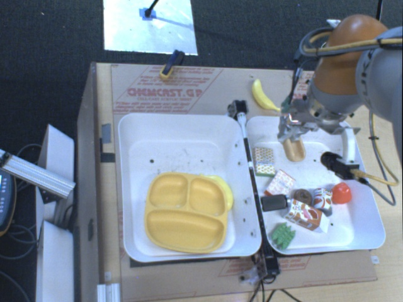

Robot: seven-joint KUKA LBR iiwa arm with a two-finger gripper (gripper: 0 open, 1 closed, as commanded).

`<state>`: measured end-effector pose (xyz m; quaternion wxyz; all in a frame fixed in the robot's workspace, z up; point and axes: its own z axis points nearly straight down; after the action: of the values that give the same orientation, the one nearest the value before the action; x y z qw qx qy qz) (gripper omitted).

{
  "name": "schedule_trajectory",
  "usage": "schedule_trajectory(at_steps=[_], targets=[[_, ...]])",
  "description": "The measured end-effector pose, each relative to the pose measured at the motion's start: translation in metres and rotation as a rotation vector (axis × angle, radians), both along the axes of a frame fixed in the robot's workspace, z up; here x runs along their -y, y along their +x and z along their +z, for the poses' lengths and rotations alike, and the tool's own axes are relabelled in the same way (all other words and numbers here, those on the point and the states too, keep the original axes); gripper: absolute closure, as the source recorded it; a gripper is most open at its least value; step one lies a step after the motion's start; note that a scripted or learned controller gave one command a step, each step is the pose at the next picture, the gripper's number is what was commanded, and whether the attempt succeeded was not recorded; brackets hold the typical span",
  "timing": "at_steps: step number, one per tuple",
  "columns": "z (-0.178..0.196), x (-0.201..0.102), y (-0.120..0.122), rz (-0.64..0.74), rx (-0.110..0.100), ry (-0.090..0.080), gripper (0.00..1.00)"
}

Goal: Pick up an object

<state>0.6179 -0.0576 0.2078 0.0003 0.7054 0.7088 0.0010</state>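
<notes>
— Hand?
— Down in the far part of the right bin, hanging from the grey arm with the orange band. Right above the tan loaf-shaped object, at or very near its upper end. Contact impossible to confirm.

— Open or closed?
— Cannot tell from this slant; hidden under the wrist.

— And the tan loaf-shaped object itself?
— Lying on the bin floor, near the far wall, just right of a small checkered packet. Not seen lifted.

— Elsewhere in that bin?
— A red-and-white packet nearer the middle, with a black block just below it. A green spiky toy at the near edge. A red ball toward the right, beside a small can. A printed pouch just in front of the can.

— Left bin?
— Holding a yellow divided plate, flat, in the near half.

— On the worktop?
— A banana just beyond the right bin's far rim, close to the arm. A yellow-and-black tool at the far edge, well apart from both bins.
</notes>
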Motion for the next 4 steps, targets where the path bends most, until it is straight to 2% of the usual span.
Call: schedule_trajectory(at_steps=[1,2,3,4], targets=[[-0.004,0.066,-0.027,-0.004,-0.001,-0.003,1.0],[-0.004,0.065,-0.026,-0.003,0.0,-0.002,0.0],[-0.124,0.077,-0.006,-0.004,0.0,-0.001,0.0],[-0.112,0.077,-0.005,-0.002,0.003,-0.002,1.0]])
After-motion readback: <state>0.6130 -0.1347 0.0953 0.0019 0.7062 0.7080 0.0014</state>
